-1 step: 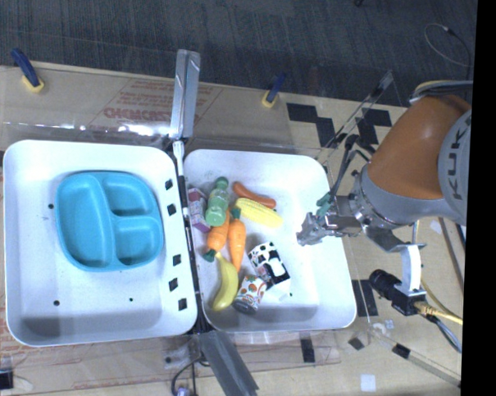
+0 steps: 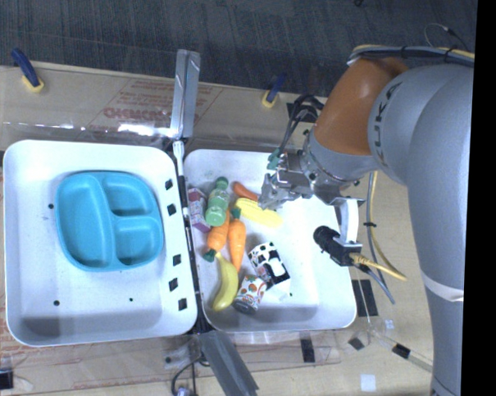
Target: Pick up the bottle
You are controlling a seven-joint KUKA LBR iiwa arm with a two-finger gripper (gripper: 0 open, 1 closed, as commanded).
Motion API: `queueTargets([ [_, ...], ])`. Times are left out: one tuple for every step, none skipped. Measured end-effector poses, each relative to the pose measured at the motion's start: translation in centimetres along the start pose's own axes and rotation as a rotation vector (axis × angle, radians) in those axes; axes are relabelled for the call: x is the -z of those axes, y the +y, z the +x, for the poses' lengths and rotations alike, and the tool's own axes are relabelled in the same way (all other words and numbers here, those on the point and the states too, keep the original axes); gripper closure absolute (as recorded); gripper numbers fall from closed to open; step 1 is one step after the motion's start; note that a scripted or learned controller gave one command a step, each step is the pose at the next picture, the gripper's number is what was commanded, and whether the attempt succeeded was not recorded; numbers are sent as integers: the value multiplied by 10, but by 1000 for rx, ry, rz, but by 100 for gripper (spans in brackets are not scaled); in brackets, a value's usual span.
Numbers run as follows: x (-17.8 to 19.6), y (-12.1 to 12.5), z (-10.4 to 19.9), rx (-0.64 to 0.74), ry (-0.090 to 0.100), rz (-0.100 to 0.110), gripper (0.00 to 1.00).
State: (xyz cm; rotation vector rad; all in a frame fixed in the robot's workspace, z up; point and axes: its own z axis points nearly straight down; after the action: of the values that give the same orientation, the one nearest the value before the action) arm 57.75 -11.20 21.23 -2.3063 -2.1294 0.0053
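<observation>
The bottle is small and green with a green cap. It lies in the right bin near the left wall, cap toward the back. My gripper hangs over the back middle of that bin, to the right of the bottle and apart from it. It is just above a yellow fruit and an orange carrot end. I see nothing held in it.
Around the bottle lie a purple packet, two carrots, a banana, a black-and-white cow-patterned toy and a printed can. The left bin holds a blue divided plate. The right bin's right half is bare floor.
</observation>
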Motion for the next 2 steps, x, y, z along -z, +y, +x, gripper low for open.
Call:
queueTargets([
  [-115, 48, 22, -143, -3, -2, 0],
  [-120, 78, 28, -328, 1, -3, 0],
])
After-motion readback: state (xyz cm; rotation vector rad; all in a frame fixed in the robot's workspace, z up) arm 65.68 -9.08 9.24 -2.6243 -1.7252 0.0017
